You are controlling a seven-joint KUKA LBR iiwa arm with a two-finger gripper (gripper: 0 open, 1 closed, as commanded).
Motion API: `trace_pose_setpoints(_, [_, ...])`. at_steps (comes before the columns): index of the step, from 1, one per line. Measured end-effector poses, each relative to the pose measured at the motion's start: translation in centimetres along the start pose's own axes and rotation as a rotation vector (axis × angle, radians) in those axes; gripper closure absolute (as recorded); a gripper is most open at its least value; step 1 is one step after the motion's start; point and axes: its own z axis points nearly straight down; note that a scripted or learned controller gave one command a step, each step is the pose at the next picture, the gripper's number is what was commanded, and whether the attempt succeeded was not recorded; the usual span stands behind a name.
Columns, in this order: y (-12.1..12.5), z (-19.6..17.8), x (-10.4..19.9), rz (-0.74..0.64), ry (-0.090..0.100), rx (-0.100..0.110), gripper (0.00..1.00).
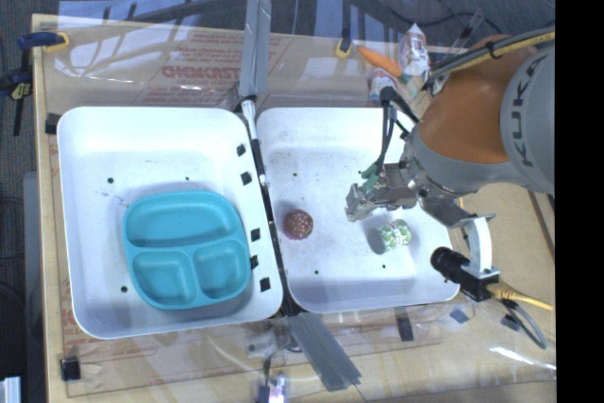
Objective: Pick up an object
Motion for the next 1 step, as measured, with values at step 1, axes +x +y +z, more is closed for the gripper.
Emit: trace_pose_setpoints(1, [0.0,0.01,0.02,-0.001,0.0,0.0,0.0])
